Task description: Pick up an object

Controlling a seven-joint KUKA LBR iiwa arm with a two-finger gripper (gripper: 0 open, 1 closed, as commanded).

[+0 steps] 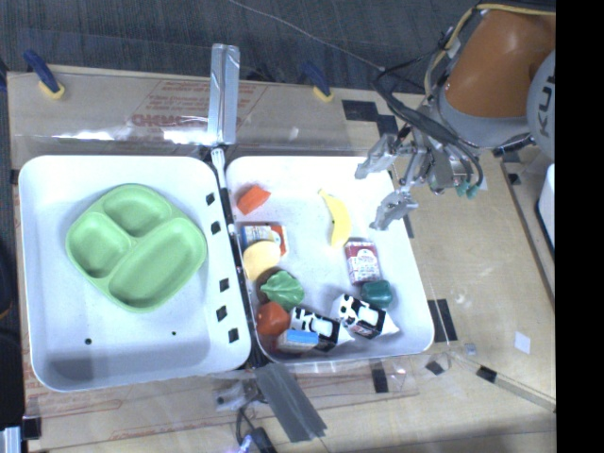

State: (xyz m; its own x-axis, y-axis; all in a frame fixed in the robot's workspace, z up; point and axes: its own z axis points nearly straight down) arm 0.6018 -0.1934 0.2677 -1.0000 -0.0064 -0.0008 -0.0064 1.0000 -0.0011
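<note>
My gripper (382,189) hangs over the right rim of the right bin (302,173), its two fingers spread open with nothing between them. Just to its left a yellow banana (336,217) lies in that bin. Below the banana is a small red can (361,260) and a dark green object (377,293). An orange piece (251,198) sits near the bin's upper left. Along the left wall lie a yellow ball-like item (259,257), a green leafy toy (281,289) and a red item (271,318). Black-and-white cartons (360,316) rest at the front.
The left bin (57,347) holds a green divided plate (137,244). A metal divider post (224,92) rises between the bins at the back. The arm's orange band (495,50) looms at the upper right.
</note>
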